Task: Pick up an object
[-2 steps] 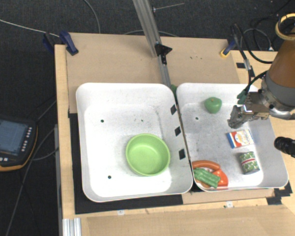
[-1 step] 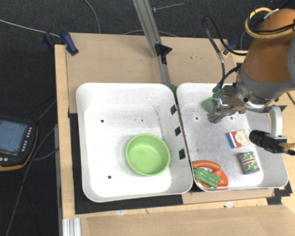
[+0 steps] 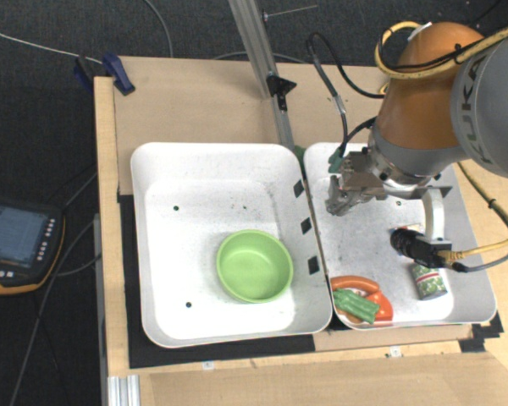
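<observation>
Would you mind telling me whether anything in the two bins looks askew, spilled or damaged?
Nothing stands out. The green bowl sits upright in the left bin; the orange-and-green toy and the small green packet lie at the right bin's near edge. The gripper hangs above that bin.

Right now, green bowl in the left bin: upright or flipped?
Upright. The green bowl shows its open mouth and hollow inside facing up, rim on top, sitting on the left bin floor. Nothing visible inside it.
</observation>
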Available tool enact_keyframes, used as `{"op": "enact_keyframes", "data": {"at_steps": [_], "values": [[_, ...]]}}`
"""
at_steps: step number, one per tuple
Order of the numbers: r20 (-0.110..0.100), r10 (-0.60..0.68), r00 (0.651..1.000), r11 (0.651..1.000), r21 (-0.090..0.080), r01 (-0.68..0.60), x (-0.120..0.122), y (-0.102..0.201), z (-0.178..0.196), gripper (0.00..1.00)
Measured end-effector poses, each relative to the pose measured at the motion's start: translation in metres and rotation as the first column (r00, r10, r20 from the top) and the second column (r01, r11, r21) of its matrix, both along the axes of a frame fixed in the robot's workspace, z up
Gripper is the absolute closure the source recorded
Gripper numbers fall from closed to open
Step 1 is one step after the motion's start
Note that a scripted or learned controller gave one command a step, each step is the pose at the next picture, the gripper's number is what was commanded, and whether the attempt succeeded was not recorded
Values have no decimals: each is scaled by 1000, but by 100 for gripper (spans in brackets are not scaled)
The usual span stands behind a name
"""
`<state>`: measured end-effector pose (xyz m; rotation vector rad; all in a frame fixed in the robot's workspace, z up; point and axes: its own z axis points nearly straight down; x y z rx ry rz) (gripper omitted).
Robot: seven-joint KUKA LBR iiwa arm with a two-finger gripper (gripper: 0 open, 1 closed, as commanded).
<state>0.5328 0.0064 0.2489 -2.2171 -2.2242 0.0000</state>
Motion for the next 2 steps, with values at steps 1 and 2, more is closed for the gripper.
{"op": "enact_keyframes", "data": {"at_steps": [1, 2], "values": [[0, 0, 1000, 1000, 0, 0, 8, 42, -11, 100], [1, 0, 1000, 1000, 0, 0, 9, 88, -12, 100]]}}
